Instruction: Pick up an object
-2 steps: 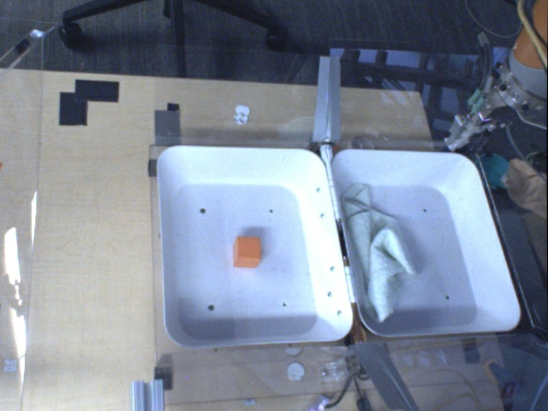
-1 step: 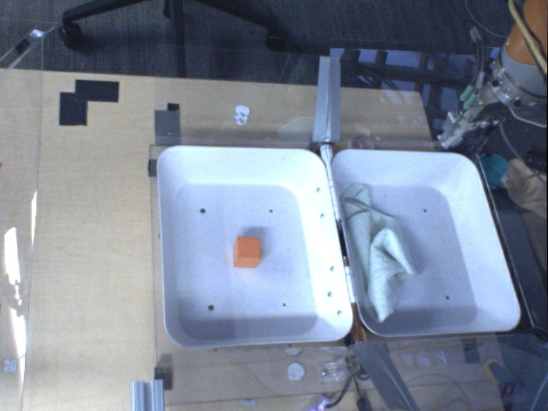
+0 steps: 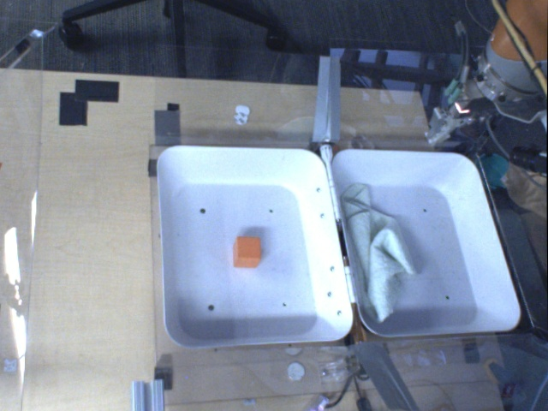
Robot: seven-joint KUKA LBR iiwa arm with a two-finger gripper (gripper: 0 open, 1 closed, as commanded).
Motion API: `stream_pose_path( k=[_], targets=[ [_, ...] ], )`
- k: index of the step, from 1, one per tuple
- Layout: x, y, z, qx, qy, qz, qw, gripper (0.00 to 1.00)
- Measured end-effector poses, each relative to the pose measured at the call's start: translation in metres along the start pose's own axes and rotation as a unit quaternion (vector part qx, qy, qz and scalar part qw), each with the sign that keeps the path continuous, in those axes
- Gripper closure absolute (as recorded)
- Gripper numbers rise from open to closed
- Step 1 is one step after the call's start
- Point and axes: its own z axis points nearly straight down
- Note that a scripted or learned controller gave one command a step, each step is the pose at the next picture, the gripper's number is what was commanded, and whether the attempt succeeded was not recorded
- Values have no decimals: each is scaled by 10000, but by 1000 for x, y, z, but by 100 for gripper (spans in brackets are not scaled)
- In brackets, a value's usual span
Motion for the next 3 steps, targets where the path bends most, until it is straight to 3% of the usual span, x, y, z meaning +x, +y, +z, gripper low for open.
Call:
stream_pose_path(
  k=[2, 3],
  targets=[
    [48, 12, -1, 4, 2, -381, 9993, 100],
    [67, 17, 3, 4, 5, 461, 9989, 100]
  ],
)
